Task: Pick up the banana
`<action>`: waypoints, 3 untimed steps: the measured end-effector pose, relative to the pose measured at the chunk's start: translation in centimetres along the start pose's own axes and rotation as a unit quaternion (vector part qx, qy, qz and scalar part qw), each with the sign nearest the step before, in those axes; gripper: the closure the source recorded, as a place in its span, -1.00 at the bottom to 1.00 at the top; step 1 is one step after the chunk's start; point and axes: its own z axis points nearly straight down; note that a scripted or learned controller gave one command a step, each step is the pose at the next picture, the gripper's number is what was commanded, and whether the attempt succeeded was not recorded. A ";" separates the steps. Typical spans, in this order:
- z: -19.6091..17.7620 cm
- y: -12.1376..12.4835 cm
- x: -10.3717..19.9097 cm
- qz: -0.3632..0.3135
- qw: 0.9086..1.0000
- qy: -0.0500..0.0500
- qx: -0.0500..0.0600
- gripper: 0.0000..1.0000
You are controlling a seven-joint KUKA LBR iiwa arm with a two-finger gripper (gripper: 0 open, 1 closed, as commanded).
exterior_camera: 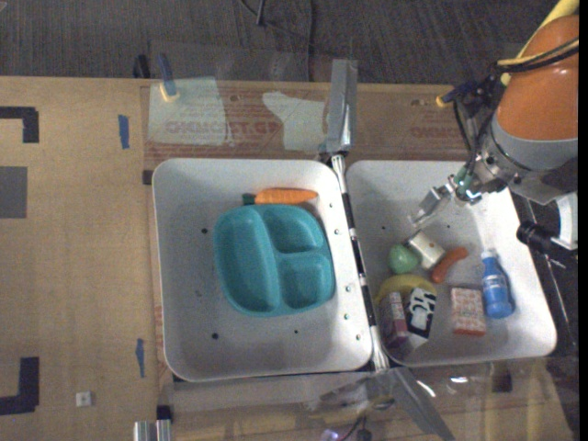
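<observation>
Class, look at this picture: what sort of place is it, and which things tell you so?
Probably a robotics lab test bench. Two white bins sit side by side on a taped board, a robot arm reaches in, and toy-like items such as a banana and carrot lie inside.

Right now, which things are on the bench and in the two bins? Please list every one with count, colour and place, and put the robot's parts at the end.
left bin: 1, white, middle of the bench
right bin: 1, white, beside the left bin
tray: 1, teal, three compartments, in the left bin
carrot: 1, orange, left bin, at the tray's far edge
banana: 1, yellow, right bin, partly under other things
green ball: 1, right bin, beside the banana
black and white pack: 1, on the banana
dark can: 1, right bin, near corner
red box: 1, right bin
bottle: 1, blue, right bin
orange piece: 1, right bin
arm: 1, grey with orange band
gripper: 1, over the right bin
</observation>
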 end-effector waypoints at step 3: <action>13.7 -4.6 -0.6 0.035 0.999 -0.001 -0.001 -1.00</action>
